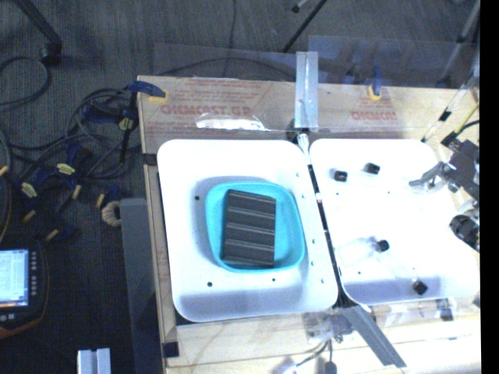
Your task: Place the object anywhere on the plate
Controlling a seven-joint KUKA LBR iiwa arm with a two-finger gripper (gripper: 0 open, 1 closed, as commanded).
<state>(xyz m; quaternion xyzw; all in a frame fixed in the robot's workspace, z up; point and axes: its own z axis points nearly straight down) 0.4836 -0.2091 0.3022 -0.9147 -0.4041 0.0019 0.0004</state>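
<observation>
left bin [179, 287]: blue plate [290, 232] at center, dark ribbed block [249, 227] lying on it. right bin [390, 209]: 4 small dark bits. gripper [437, 176] at 3 o'clock edge, blurred, partly cropped; finger state unreadable.

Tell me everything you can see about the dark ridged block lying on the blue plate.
The dark ridged block is a dark grey rectangle, its top split by grooves into four raised bands. Its finish looks matte; the material I cannot tell. It lies flat near the middle of the blue plate, long side running up the picture, slightly turned. The plate sits inside the left white bin. Nothing but the plate touches it.
</observation>
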